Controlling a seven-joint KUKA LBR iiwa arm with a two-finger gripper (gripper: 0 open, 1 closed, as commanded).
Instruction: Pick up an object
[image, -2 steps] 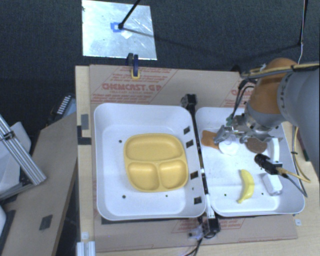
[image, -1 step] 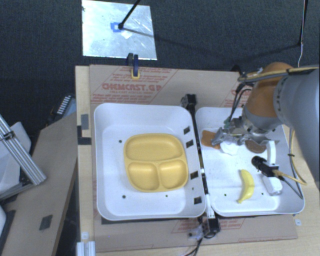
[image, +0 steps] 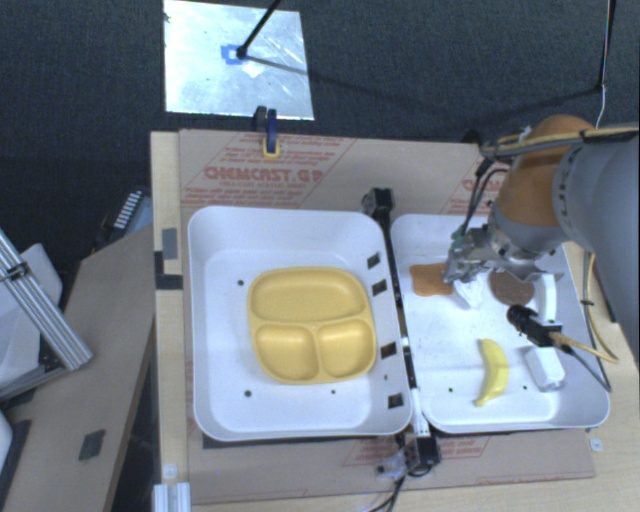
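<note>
your claw (image: 466, 268) sits low in the right bin (image: 580, 405), near its back left part. the arm's grey wrist and orange band cover it from above, so you cannot tell whether it is spread or pressed together, nor whether anything is pinched in it.

just left of the claw lies an orange-brown flat piece (image: 428, 281), its right edge hidden under the claw. a small white thing (image: 468, 294) pokes out below the claw; what it is you cannot make out. a brown disc (image: 512, 290) lies just right of it, its top cut off by the wrist.

the banana (image: 491, 372) lies in plain view nearer the front of that bin, well apart from the claw.

in the left bin (image: 215, 300) a yellow divided plate (image: 310, 323) lies flat on the desk side of things, fully visible.
</note>
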